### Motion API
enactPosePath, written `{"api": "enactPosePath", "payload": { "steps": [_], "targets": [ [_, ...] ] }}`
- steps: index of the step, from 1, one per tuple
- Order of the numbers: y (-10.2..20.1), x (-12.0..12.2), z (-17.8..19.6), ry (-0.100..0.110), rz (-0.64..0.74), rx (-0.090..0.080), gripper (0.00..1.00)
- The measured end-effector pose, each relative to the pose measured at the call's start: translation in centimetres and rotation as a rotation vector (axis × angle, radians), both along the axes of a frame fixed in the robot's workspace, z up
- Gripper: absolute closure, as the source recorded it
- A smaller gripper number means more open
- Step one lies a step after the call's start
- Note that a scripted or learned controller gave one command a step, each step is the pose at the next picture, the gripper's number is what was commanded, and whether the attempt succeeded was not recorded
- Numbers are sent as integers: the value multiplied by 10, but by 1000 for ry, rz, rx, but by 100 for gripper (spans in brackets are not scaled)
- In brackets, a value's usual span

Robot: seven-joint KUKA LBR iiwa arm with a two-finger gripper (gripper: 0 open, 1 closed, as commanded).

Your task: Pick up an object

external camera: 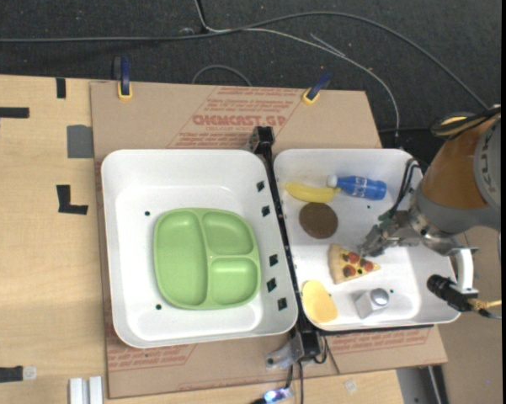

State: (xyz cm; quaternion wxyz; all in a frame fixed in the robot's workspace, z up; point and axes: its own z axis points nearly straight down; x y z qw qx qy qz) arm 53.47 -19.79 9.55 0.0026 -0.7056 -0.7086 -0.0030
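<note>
Reaching in from three o'clock, the grey arm (467, 179) with its orange band hangs over the right bin (404, 160). The gripper (377, 241) is low in that bin, just above the pizza slice toy (351, 264). It is dark and small here, so whether the jaws are apart or together is something I cannot tell, and nothing shows between them.

The right bin has many small things in it. The pizza slice lies near the middle. At twelve o'clock from it sits a round brown disc (318, 220), maybe a cookie. Further toward twelve lies a yellow banana (310, 193), and just beside the banana, at its three o'clock, is a blue bottle (359, 186) on its side. At six o'clock from the pizza is a small grey block (372, 300). At about eight o'clock, near the bin's corner, is a pale yellow lump (319, 301).

The left bin (122, 175) holds a green plate (206, 257) with three parts. Both bins sit on brown cardboard (227, 112) on the wooden worktop (34, 242).
</note>
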Motion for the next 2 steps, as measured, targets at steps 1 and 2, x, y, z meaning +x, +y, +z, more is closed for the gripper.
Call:
{"api": "enactPosePath", "payload": {
  "steps": [1, 2],
  "targets": [
    [-3, 1, 40, 2, -3, -8, 100],
    [0, -7, 95, 1, -2, -8, 100]
  ]
}}
